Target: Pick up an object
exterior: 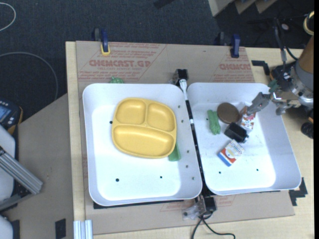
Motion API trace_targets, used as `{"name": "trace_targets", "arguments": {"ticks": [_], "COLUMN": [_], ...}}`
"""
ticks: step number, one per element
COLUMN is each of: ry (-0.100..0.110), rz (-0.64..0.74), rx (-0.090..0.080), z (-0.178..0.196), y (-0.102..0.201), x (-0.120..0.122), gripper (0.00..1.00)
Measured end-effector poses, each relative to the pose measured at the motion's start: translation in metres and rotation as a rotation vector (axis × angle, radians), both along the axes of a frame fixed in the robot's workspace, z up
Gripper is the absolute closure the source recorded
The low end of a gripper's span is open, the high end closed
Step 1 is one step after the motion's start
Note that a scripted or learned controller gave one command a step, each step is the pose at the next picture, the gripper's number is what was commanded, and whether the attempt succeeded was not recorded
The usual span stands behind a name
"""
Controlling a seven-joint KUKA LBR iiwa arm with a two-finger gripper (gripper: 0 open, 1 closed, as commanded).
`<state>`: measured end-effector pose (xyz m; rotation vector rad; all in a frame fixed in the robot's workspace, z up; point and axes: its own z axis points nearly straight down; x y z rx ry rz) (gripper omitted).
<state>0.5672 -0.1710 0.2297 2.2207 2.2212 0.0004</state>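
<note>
Where the board reads "CHEMCAST GP", the hand hovers; its spread I cannot tell.

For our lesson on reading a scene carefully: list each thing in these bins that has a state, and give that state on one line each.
Yellow divided plate: lying flat in the left bin, right way up, its compartments bare.
Green piece: partly tucked under the plate's edge.
Green strip: lying flat in the right bin.
Brown disc: lying flat.
Black block: lying tilted.
Red, white and blue packet: lying flat.
Gripper: low over the right bin.
</note>
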Motion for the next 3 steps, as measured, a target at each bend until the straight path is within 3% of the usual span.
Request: {"name": "trace_targets", "arguments": {"ticks": [1, 2, 3], "ry": [-0.021, -0.017, 0.007], "rz": [0.001, 0.0, 0.004], "rx": [-0.006, -0.005, 0.005], "z": [-0.124, -0.115, -0.042], "y": [0.037, 0.038, 0.107], "x": [0.003, 0.003, -0.092], "gripper": [0.0, 1.0, 1.0]}}
